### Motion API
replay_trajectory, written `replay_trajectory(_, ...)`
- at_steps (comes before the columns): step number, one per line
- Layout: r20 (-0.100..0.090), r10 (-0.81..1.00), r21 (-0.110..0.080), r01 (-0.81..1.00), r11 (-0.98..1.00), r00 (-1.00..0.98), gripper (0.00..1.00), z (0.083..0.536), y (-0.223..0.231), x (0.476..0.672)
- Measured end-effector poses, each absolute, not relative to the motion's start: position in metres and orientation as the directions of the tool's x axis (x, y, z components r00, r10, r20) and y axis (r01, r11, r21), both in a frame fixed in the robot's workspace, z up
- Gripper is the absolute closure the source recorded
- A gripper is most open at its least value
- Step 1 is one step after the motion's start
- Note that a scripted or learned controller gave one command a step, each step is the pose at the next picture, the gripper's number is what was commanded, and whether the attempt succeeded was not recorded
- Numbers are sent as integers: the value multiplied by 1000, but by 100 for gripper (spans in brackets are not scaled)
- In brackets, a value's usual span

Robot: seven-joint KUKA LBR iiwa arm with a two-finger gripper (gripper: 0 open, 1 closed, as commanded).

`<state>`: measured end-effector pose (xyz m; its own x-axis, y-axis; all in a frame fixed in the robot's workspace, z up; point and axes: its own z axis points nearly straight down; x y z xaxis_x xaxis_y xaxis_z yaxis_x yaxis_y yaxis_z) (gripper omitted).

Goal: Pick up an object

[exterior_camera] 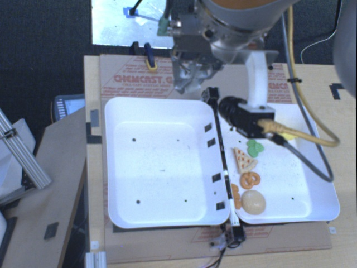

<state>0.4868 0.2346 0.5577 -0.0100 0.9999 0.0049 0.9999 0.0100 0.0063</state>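
Four small items – green bit (255, 147), wedge (243, 160), pretzel (250, 180), egg (252, 202) – crowd right bin's (318, 197) left wall, arm (245, 15) far above; gripper state n/a, so likely snag on wall or double-grab.

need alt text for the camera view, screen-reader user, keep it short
A grey and orange robot arm reaches over two shallow white bins, its gripper hanging above the far edge of the left bin. The right bin holds small toy foods near the divider: a green piece, a pizza slice, a pretzel and an egg.
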Motion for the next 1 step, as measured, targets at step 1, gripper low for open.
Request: replay_trajectory(1, 4, 1000, 5, 1000, 11, -11, 0, 557, 235, 487)
